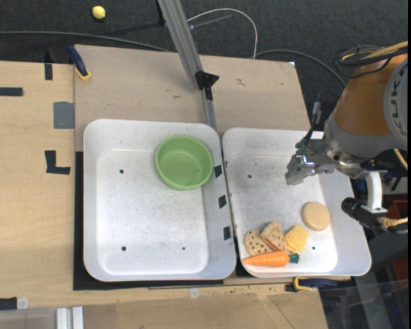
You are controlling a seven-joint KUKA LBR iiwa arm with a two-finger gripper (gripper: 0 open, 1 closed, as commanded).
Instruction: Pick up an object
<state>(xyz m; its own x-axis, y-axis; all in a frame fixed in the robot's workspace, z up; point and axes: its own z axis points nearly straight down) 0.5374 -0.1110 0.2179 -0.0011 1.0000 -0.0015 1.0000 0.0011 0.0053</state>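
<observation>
Nearest the camera, a carrot [266, 259] lies at the right bin's [260, 149] front rim, with crackers [264, 240], a yellow corn-like piece [296, 238] and a round tan biscuit [316, 216] just behind. Pincer [296, 171] hovers over bare bin floor, nothing held; whether its tips are apart, cannot tell. Judged step: approach; next needs a shift toward the biscuit, then descent.
</observation>
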